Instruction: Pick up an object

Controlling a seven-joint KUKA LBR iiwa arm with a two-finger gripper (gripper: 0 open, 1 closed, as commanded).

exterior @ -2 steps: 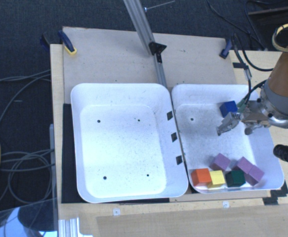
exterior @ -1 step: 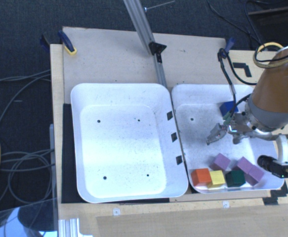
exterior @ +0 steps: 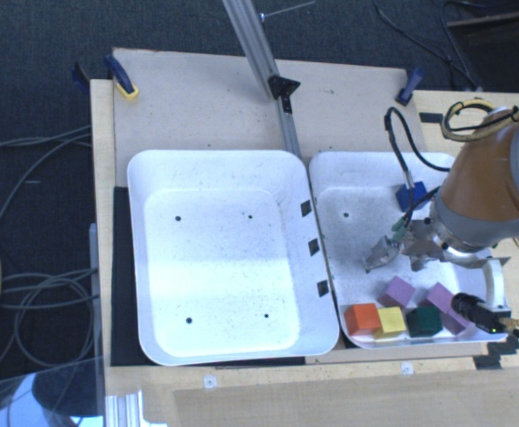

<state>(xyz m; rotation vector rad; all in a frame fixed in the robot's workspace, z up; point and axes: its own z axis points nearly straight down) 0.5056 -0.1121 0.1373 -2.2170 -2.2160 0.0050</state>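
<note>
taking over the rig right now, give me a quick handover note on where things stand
Gripper: over the right bin, above its floor, nothing seen between its fingers; open or shut is unclear.
Objects: clustered in the right bin's near corner: orange block, yellow block, green block, two purple blocks.
Left bin: beside the right bin.
Done: no pick visible yet.
Left: close on one block, probably the nearest purple one, and lift it.

You're losing the arm (exterior: 495, 185) past the right edge — it's hiding part of the right bin (exterior: 352, 194).
</note>
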